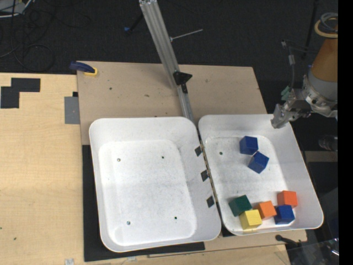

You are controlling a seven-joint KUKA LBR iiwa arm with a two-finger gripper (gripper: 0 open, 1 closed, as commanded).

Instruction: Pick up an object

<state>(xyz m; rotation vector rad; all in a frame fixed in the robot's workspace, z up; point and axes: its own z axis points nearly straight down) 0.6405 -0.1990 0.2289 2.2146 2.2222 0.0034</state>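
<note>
Camera view
Arm: grey, orange band (pixel 325 59) above the wrist, reaching in from the right edge.
Gripper (pixel 279 119): over the upper right corner of the right bin (pixel 220 127), above the rim; nothing seen between the jaws.
Jaws: too small and blurred, cannot tell apart or together.
Right bin contents: two blue cubes in the upper middle, one (pixel 249 144) just above the other (pixel 258 162), near each other.
Lower cluster: green cube (pixel 240 205), yellow cube (pixel 251 218), orange cube (pixel 267 209), red-orange cube (pixel 287 198), blue cube (pixel 284 214), packed close along the near wall.
Left bin (pixel 102 128): white, beside the right bin.
Bench (pixel 132 93): tan board; aluminium rail (pixel 162 43) slants up from between the bins.
</note>
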